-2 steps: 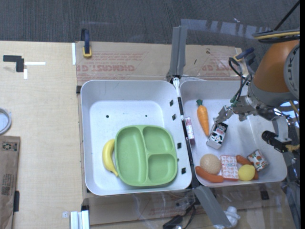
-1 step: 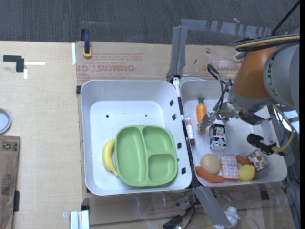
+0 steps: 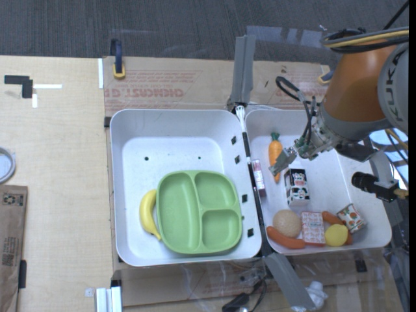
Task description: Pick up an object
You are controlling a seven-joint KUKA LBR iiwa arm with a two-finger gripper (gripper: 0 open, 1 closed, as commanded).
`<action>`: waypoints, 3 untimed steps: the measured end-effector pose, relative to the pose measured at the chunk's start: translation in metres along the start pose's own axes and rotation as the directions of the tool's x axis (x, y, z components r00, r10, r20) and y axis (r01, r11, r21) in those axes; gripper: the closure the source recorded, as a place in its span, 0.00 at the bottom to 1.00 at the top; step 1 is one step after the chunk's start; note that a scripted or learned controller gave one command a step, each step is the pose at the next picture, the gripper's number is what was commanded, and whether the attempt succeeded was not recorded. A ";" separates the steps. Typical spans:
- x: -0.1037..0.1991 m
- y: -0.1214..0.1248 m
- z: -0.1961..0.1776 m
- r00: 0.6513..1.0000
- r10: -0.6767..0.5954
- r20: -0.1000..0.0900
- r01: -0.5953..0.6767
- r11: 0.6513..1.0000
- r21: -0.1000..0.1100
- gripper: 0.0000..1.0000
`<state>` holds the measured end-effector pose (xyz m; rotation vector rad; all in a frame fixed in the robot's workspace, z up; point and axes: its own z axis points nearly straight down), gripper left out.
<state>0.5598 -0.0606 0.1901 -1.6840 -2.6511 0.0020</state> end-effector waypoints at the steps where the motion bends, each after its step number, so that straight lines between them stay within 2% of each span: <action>1: -0.034 -0.048 0.101 0.975 0.223 -0.001 -0.223 0.975 0.001 0.00; 2: -0.035 -0.049 0.093 0.974 0.228 -0.002 -0.228 0.974 0.003 1.00; 3: 0.000 -0.040 0.001 0.987 0.161 0.000 -0.161 0.987 0.001 1.00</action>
